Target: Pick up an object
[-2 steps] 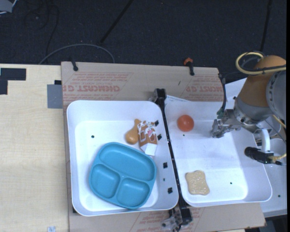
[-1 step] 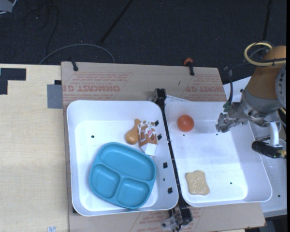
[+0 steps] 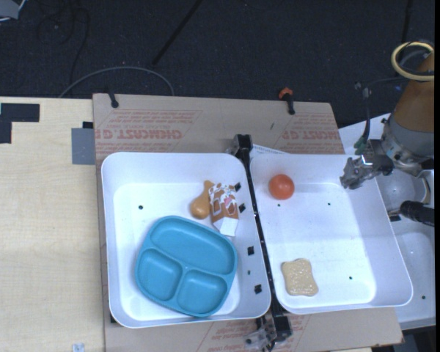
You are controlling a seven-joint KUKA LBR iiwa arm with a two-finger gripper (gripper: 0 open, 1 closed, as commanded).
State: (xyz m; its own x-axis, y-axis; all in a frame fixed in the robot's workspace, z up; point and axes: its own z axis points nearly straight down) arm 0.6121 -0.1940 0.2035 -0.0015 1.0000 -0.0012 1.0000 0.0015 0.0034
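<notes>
Two white bins sit side by side on the bench. The left bin holds a blue tray with three compartments, lying toward 6 o'clock of that bin. Just at the tray's 12 o'clock lie a tan toy and, touching it at 3 o'clock, a brown-and-white packet close to the divider between the bins.

The right bin holds a red ball toward 11 o'clock of its floor, and a beige slice toward 7 o'clock, well apart from the ball.

The arm stands at 3 o'clock of the view. Its gripper hangs over the right bin's rim at about 2 o'clock, well apart from the ball, with nothing seen between its tips. How wide it stands I cannot tell; it is too small and dark
</notes>
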